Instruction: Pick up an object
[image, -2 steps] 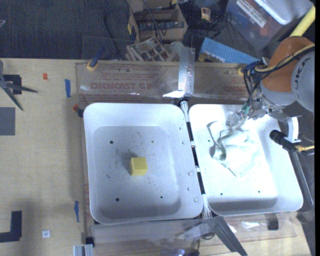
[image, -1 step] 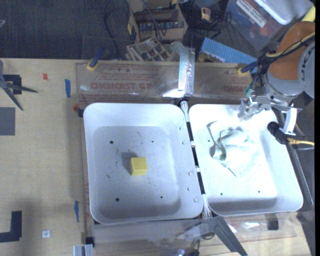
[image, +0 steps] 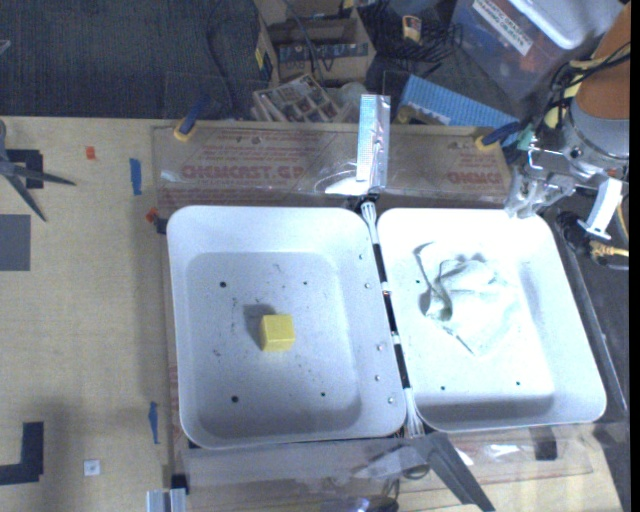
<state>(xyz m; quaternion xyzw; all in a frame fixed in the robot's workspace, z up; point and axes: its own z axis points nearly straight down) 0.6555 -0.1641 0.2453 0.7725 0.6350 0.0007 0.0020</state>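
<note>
A: The left bin (image: 268, 325) is white, its floor flecked with small dark specks. What sits on that floor?

B: A plain yellow block (image: 278, 332), near its middle.

A: And in the bin to its right?

B: That right bin (image: 492, 320) is white too, holding a crumpled white cloth (image: 470, 298) with grey-green folds. The bench (image: 75, 330) to the left of the left bin is pale tan, with blue tape marks.

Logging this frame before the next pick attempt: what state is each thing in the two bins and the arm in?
Yellow block: lying loose on the floor of the left bin, nothing touching it.
White crumpled bag: lying rumpled in the right bin, untouched.
Gripper: raised at the right bin's far right corner, carrying nothing visible.
</note>
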